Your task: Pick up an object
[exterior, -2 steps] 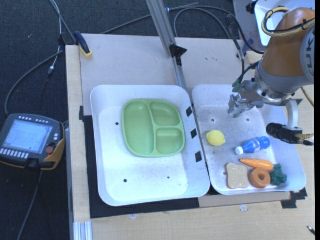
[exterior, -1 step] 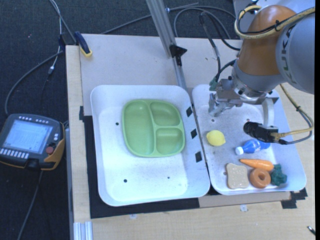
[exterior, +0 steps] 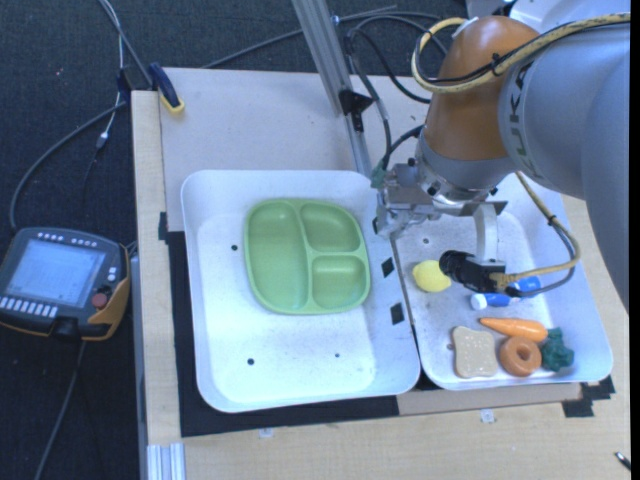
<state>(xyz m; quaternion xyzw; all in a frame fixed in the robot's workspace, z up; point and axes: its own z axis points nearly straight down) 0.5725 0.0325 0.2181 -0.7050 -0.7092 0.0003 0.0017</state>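
dark carpet floor, teach pendant (exterior: 62,286) lying on it at far left; pale tabletop (exterior: 250,118) carries both bins. left bin (exterior: 200,193): one green divided plate (exterior: 305,256), nothing else. hand (exterior: 420,208) hangs over the back left of the right bin (exterior: 592,366), close to the wall shared by the two bins. the wrist blocks the view, so cannot tell how far the hand is open or whether it has hold of anything. candidate objects all in the right bin: yellow piece (exterior: 432,276) just in front of the hand, standing alone; bread slice (exterior: 472,353), carrot (exterior: 512,325), donut (exterior: 520,356) and green piece (exterior: 556,350) packed together in the front right corner, several touching. judgement: yellow piece is the likeliest target. risks: it looks rounded and may roll or squirt out on closing; a descent this near the dividing wall could catch the rim; a try at the corner cluster could nudge neighbours or take two.
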